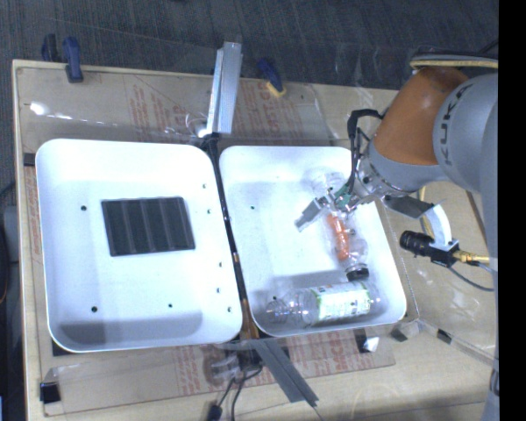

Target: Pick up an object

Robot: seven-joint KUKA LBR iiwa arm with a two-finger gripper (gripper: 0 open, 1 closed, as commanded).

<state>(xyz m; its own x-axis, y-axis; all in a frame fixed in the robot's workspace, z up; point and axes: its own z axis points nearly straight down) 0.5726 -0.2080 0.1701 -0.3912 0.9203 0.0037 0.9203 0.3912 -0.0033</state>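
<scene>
In the right bin (263,235) a small clear bottle with orange contents (343,242) lies lengthwise, its black cap (358,274) toward the front. A larger clear bottle with a white label (329,304) lies on its side along the front wall. My gripper (326,205) hangs low over the bin's right half, just above the far end of the orange bottle and beside some crumpled clear plastic (323,182). I see nothing lifted off the bin floor.
The left bin (70,191) holds a flat dark ribbed rectangle (147,225). A metal post (223,86) rises at the far join between the bins. The arm's orange band (416,130) sits over the right bin's far right corner.
</scene>
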